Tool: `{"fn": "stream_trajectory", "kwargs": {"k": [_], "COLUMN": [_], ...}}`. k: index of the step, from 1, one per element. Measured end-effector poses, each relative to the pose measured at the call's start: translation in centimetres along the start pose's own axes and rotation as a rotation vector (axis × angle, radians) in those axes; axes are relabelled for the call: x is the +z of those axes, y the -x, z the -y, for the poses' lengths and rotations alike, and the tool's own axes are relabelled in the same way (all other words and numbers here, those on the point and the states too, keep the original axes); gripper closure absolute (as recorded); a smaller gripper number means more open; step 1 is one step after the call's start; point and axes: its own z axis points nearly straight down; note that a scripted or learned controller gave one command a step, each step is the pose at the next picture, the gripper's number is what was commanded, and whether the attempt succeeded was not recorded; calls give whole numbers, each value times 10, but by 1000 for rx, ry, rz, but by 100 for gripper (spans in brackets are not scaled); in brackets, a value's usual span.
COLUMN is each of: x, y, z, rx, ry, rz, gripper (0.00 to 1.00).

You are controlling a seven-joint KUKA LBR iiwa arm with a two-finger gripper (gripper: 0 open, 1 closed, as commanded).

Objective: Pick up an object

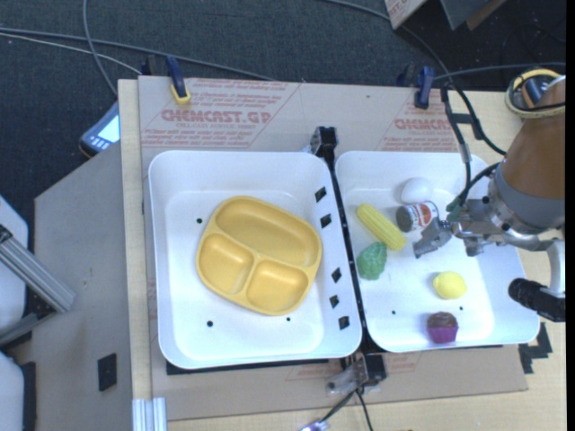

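- i've got the claw [433, 238] low in the right bin [503, 330], arm coming in from the right edge of the view.
- can't tell from up here whether it is open or closed; nothing is visibly clamped in it, so i won't call anything held.
- nearest pick candidate: small can [418, 215] with red and white label, lying just up and left of the claw tip, looks touching or almost, too tight to say which.
- white ball [416, 189] sits just above the can, touching or just beside it.
- corn cob [380, 225] lies left of the can, long axis running diagonally from upper left to lower right.
- green piece [372, 259] just below the corn, near the bin divider.
- yellow lemon-like piece [450, 285] sits below and slightly right of the claw, apart from it.
- purple piece [441, 327] is further down near the front wall.
- left bin [171, 268] carries the yellow divided plate [259, 255], well apart from the claw.
- my read: the move turns on the can being up-left of the tip; a small shift that way, then close.
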Motion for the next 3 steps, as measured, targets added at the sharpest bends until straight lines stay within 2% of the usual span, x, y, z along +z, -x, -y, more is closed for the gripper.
{"fn": "stream_trajectory", "kwargs": {"k": [1,3], "x": [47,132], "y": [8,9], "z": [3,-4], "rx": [2,1], "ry": [-5,-2], "rz": [-1,-1], "gripper": [0,0]}}
